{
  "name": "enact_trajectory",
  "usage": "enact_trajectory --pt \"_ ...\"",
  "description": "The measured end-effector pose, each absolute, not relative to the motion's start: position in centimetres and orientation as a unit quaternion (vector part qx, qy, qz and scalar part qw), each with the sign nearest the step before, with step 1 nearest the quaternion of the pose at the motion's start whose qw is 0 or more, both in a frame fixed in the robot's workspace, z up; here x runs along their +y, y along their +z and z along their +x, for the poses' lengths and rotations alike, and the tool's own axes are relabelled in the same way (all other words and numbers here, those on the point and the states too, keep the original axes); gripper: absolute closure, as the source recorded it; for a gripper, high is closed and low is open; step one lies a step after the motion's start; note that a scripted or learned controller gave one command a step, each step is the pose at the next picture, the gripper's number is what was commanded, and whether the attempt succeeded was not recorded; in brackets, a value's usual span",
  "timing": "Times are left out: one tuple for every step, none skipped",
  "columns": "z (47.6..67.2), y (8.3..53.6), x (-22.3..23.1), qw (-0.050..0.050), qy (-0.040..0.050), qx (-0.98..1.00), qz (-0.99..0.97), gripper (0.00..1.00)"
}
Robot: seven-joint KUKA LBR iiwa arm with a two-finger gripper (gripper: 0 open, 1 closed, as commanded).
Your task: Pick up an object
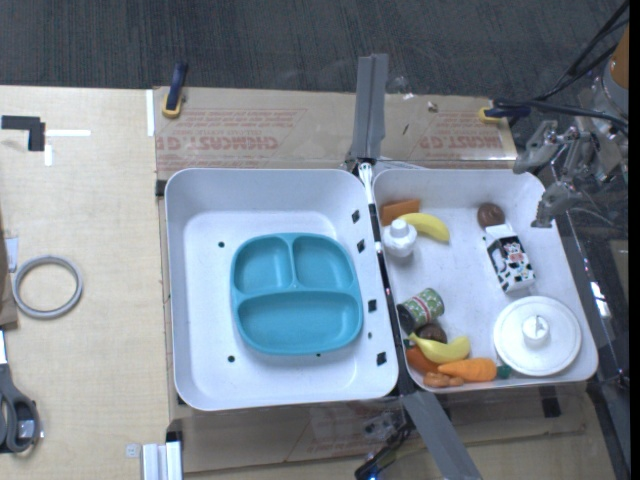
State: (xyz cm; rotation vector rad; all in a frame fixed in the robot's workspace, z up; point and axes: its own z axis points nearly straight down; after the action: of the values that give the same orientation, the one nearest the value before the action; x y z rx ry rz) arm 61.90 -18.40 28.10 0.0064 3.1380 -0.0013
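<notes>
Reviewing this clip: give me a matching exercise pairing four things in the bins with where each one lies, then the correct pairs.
Things:
1. blue divided plate
2. white round lid
3. cow-print carton
4. orange carrot

Places:
A. front edge of the right bin, beside a banana
B. middle of the left bin
C. right bin's front right corner
D. right bin, towards its right wall, just behind the lid

Pairs: 1-B, 2-C, 3-D, 4-A
</notes>
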Motion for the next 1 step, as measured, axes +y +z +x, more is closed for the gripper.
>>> enact_trajectory --pt "63.51 14.72 -20.21 0.001 -0.0003 0.999 0.052 0.0"
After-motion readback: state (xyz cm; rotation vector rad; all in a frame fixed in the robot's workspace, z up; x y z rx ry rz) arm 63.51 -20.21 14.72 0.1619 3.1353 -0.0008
